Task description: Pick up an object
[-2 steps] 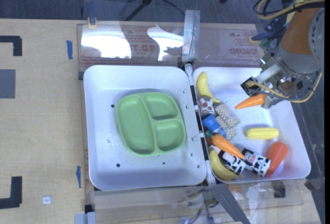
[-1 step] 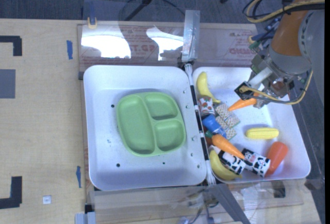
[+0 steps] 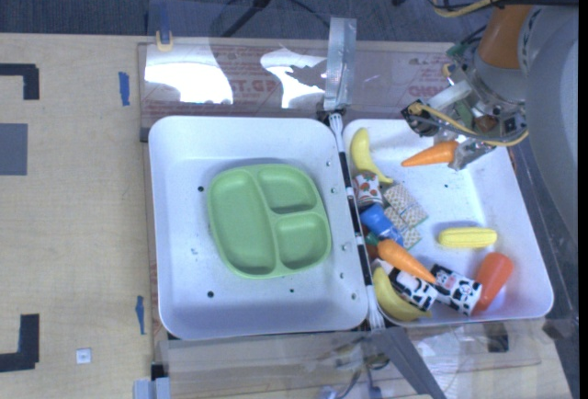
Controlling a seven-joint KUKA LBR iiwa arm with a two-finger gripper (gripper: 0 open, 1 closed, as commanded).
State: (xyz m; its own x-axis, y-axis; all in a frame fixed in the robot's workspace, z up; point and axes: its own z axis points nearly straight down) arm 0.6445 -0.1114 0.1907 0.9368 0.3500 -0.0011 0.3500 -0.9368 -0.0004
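Note:
My gripper (image 3: 454, 140) hangs over the back of the right bin (image 3: 519, 204), below the orange-banded wrist. An orange toy carrot (image 3: 426, 156) sticks out to the left from between its fingers, tip pointing left, and seems lifted a little off the bin floor. The fingers are shut on the carrot's thick end. Other toys lie below in the same bin: a banana (image 3: 360, 153), a second carrot (image 3: 404, 257), a yellow corn cob (image 3: 467, 238) and a red-orange pepper (image 3: 493, 276).
The left bin (image 3: 175, 167) holds a green divided plate (image 3: 269, 220). Along the right bin's left wall sit a blue item (image 3: 375, 222), a checked packet (image 3: 403, 208), a cow-patterned bottle (image 3: 446, 289) and another banana (image 3: 393, 298). A metal divider post (image 3: 340, 66) stands between the bins.

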